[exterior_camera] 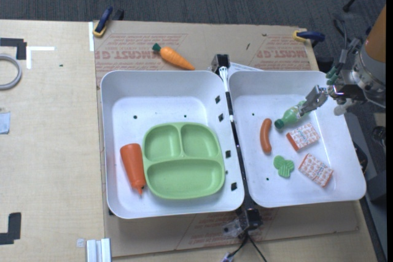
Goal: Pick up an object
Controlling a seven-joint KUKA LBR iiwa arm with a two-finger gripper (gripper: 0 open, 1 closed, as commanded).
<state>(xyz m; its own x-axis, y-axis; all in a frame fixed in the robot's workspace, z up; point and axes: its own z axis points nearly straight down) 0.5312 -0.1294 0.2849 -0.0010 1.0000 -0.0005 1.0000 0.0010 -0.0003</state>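
Two white bins sit side by side; the right bin (pixel 350 150) holds five items: one green bottle (pixel 287 118), one sausage (pixel 265 134), one green leaf-shaped piece (pixel 284 167) and two patterned packets (pixel 303 137) (pixel 315 169). The left bin (pixel 113 132) holds one green divided plate (pixel 183 160) and one orange carrot (pixel 132 167); a second carrot (pixel 174 57) lies outside on the cardboard. The gripper (pixel 317 98) hangs at the bottle's upper end, apparently touching it, which suggests the bottle is the chosen target. Whether the gripper is open or closed cannot be told, and no grasp is confirmed.
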